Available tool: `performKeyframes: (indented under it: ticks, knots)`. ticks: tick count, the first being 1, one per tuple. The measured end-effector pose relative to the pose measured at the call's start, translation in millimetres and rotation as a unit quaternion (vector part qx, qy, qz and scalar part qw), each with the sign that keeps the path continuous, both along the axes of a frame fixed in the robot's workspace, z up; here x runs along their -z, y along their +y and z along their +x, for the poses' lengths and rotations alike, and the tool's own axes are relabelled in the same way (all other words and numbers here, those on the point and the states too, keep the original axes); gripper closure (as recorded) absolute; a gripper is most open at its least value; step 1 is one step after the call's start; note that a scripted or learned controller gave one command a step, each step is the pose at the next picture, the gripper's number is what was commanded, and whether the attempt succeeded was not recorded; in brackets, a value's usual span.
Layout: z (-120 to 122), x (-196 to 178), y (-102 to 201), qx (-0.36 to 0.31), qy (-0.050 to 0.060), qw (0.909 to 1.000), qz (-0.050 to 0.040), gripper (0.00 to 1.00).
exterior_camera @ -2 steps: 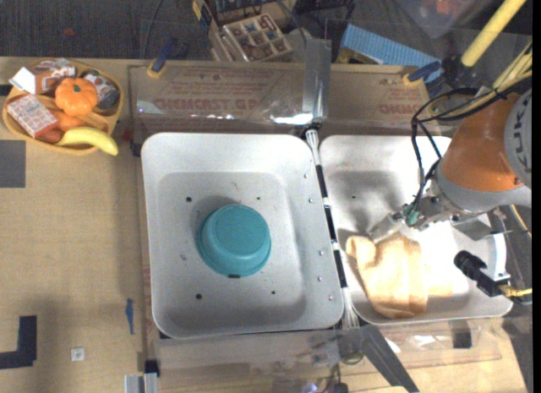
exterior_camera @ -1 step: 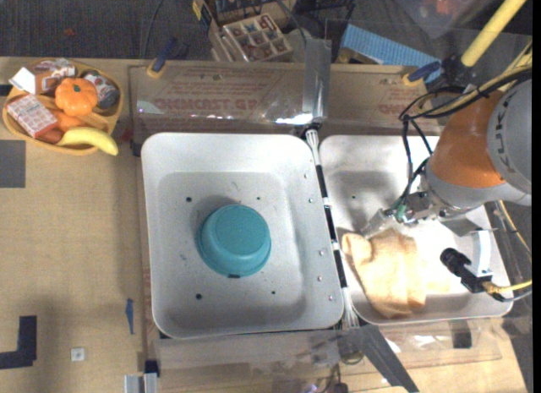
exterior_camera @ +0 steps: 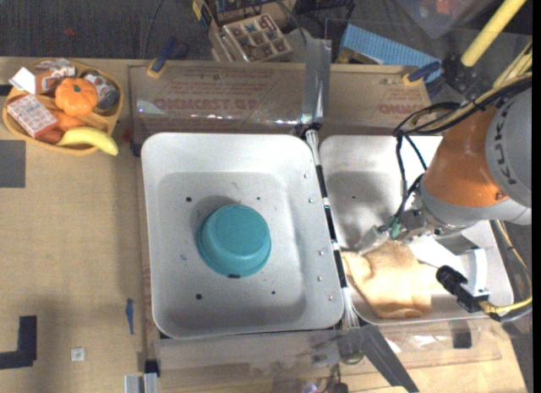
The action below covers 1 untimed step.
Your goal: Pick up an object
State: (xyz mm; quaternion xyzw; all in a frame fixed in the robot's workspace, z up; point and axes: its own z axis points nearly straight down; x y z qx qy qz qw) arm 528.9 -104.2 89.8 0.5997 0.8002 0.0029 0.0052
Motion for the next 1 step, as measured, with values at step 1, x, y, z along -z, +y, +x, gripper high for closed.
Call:
performKeyframes:
  ticks: [1]
  knots:
    - [37.9,0.1,-3.9,-0.006,0.000,1.0000,-0.0004,0.00]
